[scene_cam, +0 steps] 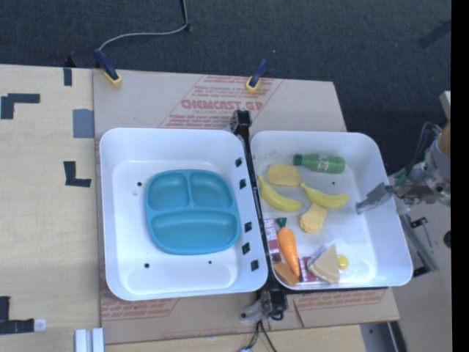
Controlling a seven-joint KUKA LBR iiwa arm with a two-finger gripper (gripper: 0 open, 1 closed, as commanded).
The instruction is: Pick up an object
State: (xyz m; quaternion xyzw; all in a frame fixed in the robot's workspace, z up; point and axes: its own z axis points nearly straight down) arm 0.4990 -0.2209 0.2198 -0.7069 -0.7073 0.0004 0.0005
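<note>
The right bin (370, 147) holds a green bottle (319, 163) at the back. In front of it lie a yellow wedge (283, 174), two bananas (279, 197) (325, 196) and a pale yellow piece (313, 218). An orange carrot (288, 249) and a sandwich wedge (327, 265) lie at the front. My gripper (371, 199) reaches in over the bin's right wall, above bare floor to the right of the bananas, and holds nothing that I can see.
The left bin (117, 196) holds a blue divided plate (193, 211). Black clips run along the wall shared by the two bins (249, 196). Both bins stand on a cardboard sheet (212, 101) held by two yellow clamps. The arm's wrist (432, 174) hangs just outside the right bin.
</note>
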